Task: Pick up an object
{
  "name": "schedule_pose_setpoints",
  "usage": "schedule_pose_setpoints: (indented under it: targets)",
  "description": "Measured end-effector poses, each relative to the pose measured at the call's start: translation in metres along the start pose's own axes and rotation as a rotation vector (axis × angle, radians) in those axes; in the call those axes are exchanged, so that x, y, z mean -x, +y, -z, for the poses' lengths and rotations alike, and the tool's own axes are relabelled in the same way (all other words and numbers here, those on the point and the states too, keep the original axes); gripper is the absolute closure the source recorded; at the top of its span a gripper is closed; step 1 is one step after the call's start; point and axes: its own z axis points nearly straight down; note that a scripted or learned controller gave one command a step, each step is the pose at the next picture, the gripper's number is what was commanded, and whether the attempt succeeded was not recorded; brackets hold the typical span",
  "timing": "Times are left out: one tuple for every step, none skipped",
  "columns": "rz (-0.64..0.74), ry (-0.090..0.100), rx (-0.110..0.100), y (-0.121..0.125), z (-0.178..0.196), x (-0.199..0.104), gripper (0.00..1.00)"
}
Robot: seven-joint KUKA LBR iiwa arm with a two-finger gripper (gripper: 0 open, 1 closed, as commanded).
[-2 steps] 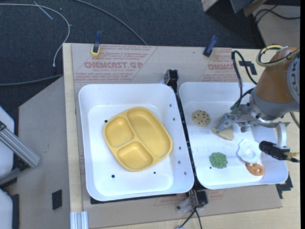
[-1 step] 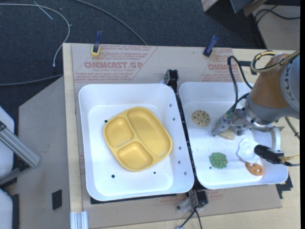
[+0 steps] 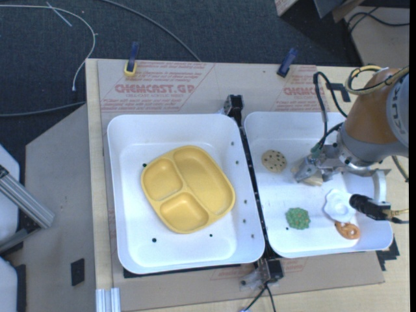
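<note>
Bench (image 3: 162,86): brown board printed with red lettering, bearing two shallow white bins side by side, held at the far edge by a blue-and-yellow clamp (image 3: 132,60) and a blue clamp (image 3: 286,62).
Left bin (image 3: 123,174): holds a yellow three-compartment plate (image 3: 187,188), lying flat and turned at a slant, near the middle.
Right bin (image 3: 279,132): holds several small things plus the arm's working end.
Cookie (image 3: 274,160): round, tan with dark specks, lying flat in the far left part of the right bin, apart from everything else.
Green piece (image 3: 298,218): bumpy, broccoli-like, in the near part of the right bin, well clear of the cookie.
White piece (image 3: 337,205): small, right of the green piece, just beside the orange one.
Orange ring (image 3: 348,230): pretzel-like, near the bin's near right corner, touching or almost touching the white piece.
Arm (image 3: 377,119): grey with an orange band, reaching in from the right over the right bin.
Gripper (image 3: 311,171): low over the right bin's middle, right of the cookie; a pale tan bit visible at its tip, too blurred to identify.
Finger state: cannot tell how far open, nor whether anything is held.
Floor: dark carpet with a thin white cable (image 3: 78,18) looping across the far left.
</note>
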Motion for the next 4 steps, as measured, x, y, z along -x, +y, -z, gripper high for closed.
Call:
schedule_pose_setpoints:
  targets:
    - [0.002,-0.003,0.005,0.004,0.044,-0.002,1.00]
    - [0.002,-0.003,0.006,0.005,0.087,-0.004,1.00]
    - [0.002,-0.003,0.006,0.007,0.127,-0.004,1.00]
    - [0.007,0.000,0.003,0.030,0.129,-0.062,1.00]
